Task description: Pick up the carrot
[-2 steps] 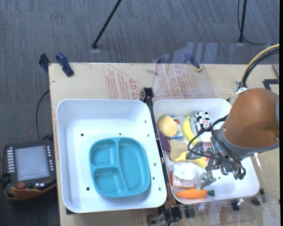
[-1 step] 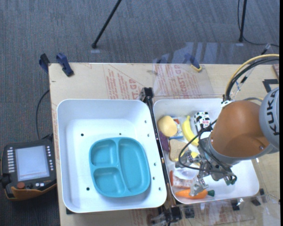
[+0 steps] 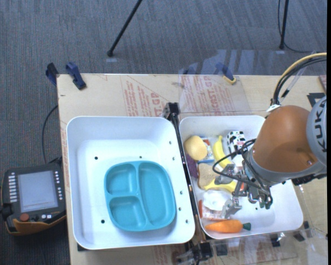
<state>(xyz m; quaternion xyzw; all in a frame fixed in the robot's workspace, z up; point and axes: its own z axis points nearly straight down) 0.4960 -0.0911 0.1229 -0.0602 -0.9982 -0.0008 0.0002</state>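
An orange carrot (image 3: 225,226) with a green stub end lies flat near the front wall of the right bin (image 3: 287,217). My gripper (image 3: 244,196) hangs over the bin's middle, just above and a little right of the carrot. Nothing shows between it and the carrot. The orange wrist band (image 3: 284,139) sits above it and hides part of the bin's right side.
The right bin also holds a yellow round fruit (image 3: 195,147), a banana (image 3: 220,150), a black-and-white spotted toy (image 3: 235,139), a tan piece (image 3: 205,175) and a white wrapped item (image 3: 214,203). A teal divided plate (image 3: 139,195) lies in the left bin (image 3: 85,148). A pendant (image 3: 33,195) rests left of the bench.
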